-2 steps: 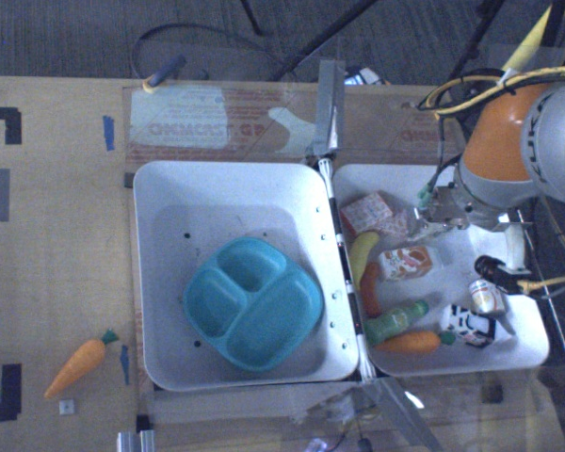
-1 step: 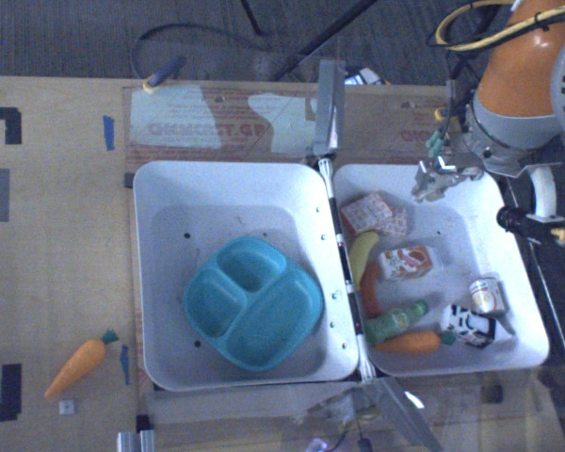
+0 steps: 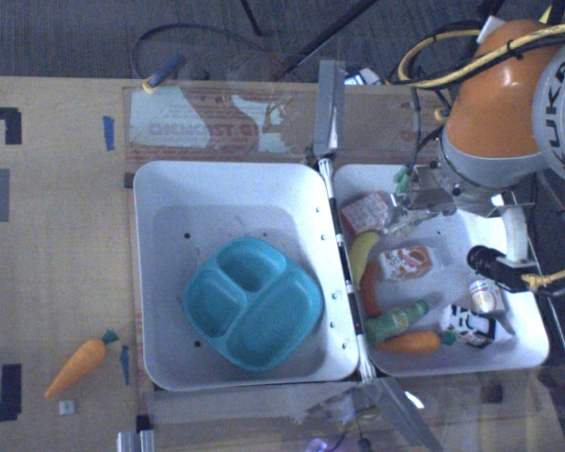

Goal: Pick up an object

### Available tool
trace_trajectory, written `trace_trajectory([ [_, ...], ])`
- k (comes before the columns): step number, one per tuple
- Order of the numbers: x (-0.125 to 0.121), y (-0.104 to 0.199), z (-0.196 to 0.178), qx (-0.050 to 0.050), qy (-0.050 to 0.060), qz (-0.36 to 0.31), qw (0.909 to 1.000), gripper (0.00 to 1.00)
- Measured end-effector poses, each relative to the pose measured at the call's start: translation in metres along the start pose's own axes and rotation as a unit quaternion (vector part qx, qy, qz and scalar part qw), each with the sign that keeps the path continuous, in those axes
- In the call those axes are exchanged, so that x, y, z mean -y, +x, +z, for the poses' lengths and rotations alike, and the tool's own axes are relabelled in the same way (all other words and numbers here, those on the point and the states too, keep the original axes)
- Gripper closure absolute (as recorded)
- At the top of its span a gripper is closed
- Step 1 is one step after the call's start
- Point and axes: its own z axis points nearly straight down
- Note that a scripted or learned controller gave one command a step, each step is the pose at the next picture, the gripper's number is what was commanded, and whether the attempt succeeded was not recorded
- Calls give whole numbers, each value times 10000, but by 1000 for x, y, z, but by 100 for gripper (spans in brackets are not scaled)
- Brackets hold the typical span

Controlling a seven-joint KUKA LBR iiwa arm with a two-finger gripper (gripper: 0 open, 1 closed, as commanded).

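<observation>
The claw [image 3: 407,217] hangs over the upper part of the right white bin [image 3: 527,347], just above a small pink packet [image 3: 364,212] and beside a red-and-white box [image 3: 405,263]; we cannot tell how it is set. We see nothing held, so we judge the pick not yet made: the yellow banana [image 3: 362,252], green plastic bottle [image 3: 394,322] and orange carrot [image 3: 410,343] lie in that bin.
</observation>
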Motion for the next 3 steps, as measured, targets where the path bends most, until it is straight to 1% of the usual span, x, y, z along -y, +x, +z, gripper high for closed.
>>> trace_trajectory([
  [1,30,-35,3,-1,2,-107,9999,100],
  [2,14,38,6,6,-9,779,9970,100],
  [3,6,160,6,11,-4,2459,9693,100],
])
